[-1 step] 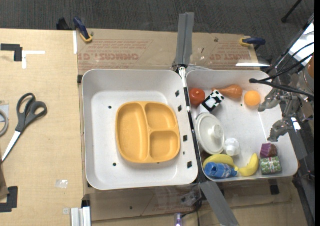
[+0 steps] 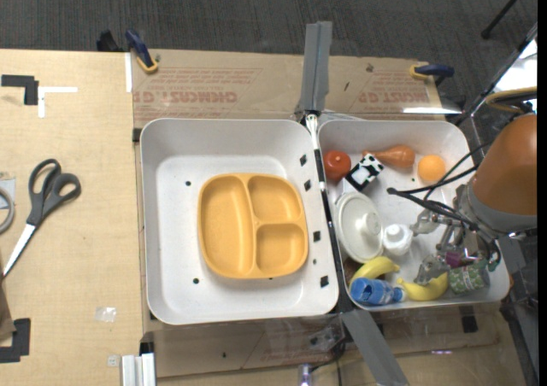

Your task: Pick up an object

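while the tool (image 2: 453,248) hangs low over the right bin's (image 2: 466,132) near right corner, whether it is wide or narrow i cannot tell; the yellow banana (image 2: 427,288) lies just near-left of it, curved, long axis running left-right, beside a blue bottle (image 2: 372,293).

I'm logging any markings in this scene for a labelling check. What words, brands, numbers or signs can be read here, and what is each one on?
"CHEMCAS, GT": my best reading of the red print on the left cardboard sheet behind the bins; it appears upside down and mirrored, so uncertain.
Red print on the right cardboard sheet: same style, too blurred to read.
Blue bottle in the right bin: any label is too small to read.
Yellow divided plate: no visible text.
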Controlling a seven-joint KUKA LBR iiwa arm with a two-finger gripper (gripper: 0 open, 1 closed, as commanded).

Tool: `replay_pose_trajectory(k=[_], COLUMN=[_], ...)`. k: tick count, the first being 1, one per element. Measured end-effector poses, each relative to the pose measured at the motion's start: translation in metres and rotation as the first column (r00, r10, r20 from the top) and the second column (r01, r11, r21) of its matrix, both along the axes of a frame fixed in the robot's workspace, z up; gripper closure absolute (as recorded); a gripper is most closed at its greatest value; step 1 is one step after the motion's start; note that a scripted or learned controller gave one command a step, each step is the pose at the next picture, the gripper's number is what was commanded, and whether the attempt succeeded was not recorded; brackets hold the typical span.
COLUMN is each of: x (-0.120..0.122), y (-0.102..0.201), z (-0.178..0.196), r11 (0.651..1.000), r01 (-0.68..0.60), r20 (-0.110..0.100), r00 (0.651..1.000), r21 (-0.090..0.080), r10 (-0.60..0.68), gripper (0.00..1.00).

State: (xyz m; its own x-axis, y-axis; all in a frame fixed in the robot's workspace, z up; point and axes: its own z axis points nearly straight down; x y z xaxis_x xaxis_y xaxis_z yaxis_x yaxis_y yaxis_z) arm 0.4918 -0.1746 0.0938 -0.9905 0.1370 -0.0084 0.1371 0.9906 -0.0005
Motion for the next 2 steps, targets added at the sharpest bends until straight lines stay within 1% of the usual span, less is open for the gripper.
replay_pose_trajectory(k=[1, 2], x=[0.105, 0.160], y=[0.031, 0.065], z=[0.001, 0.000], r11=[0.994, 0.981], r01=[0.112, 0.195], r20=[-0.001, -0.012], r00=[0.994, 0.981], r21=[0.001, 0.001], r10=[-0.112, -0.195], gripper=[0.00, 0.00])
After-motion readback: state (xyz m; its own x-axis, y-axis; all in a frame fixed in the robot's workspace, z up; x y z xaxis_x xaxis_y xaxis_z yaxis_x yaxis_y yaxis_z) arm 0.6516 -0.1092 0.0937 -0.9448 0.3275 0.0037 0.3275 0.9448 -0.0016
